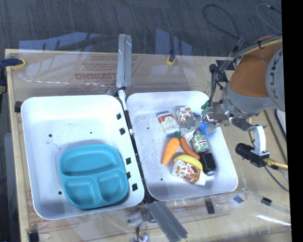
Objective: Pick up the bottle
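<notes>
Two bins sit side by side on a bench. The left bin (37, 148) holds a divided tray (93, 175) in its near half. The right bin (147, 143) holds a cluster toward its right side: two small packets (167, 123) at the back, a carrot (169, 150) in the middle, a bottle (199, 140) to its right, a banana (187, 161) and a carton (186, 172) in front. The gripper (207, 116) sits at the cluster's back right, above the bin's right wall

Grey arm (250, 96), orange band, black cables

One fixed cam above bench (18, 63), slanted look down on both white bins (36, 110), arm (255, 78) at right.
</notes>
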Robot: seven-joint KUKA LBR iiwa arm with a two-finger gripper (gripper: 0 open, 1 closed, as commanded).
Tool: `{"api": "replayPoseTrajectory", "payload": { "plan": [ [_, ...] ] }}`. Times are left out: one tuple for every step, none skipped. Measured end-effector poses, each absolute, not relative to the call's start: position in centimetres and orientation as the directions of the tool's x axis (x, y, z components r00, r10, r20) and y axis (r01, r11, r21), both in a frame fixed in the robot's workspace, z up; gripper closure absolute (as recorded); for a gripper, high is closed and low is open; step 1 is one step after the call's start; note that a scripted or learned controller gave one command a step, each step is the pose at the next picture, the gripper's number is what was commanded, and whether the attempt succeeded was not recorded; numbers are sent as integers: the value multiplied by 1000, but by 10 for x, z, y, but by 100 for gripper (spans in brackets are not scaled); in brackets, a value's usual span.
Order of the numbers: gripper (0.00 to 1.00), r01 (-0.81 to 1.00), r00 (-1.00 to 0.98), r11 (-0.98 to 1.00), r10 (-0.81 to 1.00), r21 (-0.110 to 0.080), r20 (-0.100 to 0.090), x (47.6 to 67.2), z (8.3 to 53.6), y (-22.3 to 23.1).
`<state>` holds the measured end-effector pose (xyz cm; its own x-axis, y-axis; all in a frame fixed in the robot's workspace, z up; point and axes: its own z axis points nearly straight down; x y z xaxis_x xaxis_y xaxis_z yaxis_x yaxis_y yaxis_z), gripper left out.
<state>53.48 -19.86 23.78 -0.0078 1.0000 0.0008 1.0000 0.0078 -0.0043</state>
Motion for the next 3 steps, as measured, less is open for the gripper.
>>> {"api": "replayPoseTrajectory", "payload": {
  "plan": [
    [0, 975, -223, 223, 975, 4, -4, 541, 95, -211],
    [0, 909, -416, 416, 910, -3, 1, 625, 131, -211],
    [0, 964, -263, 264, 965, 26, -19, 654, 110, -202]
  ]
}}
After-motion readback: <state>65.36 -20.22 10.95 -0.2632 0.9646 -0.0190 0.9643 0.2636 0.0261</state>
